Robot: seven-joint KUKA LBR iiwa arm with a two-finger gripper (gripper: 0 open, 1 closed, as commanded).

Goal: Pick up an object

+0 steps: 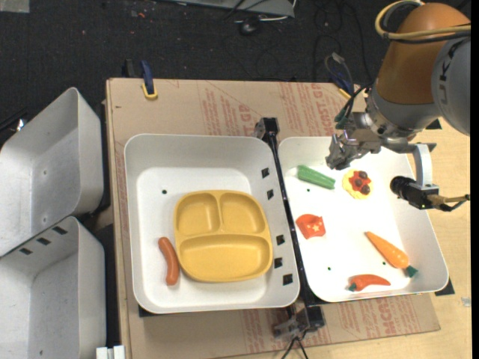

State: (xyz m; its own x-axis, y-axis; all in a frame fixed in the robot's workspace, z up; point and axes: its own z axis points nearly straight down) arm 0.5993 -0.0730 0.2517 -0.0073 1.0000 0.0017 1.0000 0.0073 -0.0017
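The worktop (202, 107), a brown board printed with red lettering, is covered across most of its middle by two shallow white bins set side by side and touching: the left bin (142, 200) and the right bin (430, 238). A blue-and-yellow clamp (149, 84) is fixed at its far left edge

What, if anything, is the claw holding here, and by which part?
Nothing that the view shows. The claw hangs over the right bin's far side, above and between the green vegetable and the yellow piece, with no object between its fingers.
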